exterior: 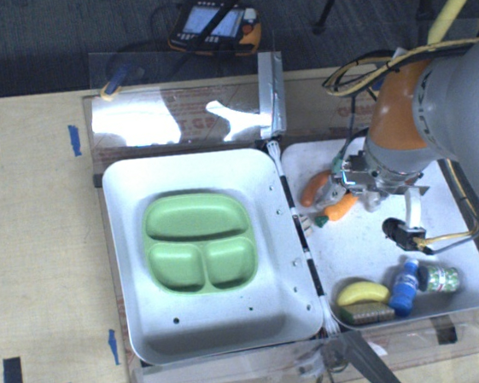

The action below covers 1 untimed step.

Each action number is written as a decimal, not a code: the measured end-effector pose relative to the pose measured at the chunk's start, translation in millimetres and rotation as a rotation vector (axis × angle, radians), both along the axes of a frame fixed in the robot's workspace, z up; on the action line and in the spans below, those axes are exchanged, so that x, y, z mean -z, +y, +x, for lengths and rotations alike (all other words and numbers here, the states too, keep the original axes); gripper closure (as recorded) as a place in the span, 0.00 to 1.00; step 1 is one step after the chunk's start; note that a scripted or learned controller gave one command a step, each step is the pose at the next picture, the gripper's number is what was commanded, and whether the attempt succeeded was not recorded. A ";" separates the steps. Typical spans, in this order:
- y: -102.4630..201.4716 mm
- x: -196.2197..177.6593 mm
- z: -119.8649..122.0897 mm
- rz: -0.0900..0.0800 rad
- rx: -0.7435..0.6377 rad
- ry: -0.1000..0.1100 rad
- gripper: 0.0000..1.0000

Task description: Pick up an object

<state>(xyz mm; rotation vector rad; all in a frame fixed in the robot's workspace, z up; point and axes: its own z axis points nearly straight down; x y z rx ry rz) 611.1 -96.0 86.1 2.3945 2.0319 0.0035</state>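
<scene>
Hovering at the right bin's (pixel 375 252) eleven o'clock, the gripper (pixel 347 184), state untellable, flanks a likely light, stiff carrot (pixel 341 209); pinch mid-body.

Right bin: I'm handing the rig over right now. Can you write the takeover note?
End effector: low in the right bin, far-left part, right by the carrot and an orange piece. No hold can be confirmed.
Things: banana, blue bottle and green bottle lie along the near wall. The left bin holds a green tray.
Done: approach to the carrot.
Left: grasp it and lift it clear.
</scene>
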 end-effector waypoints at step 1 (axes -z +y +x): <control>-0.1 -9.5 -0.7 0.000 0.001 0.004 1.00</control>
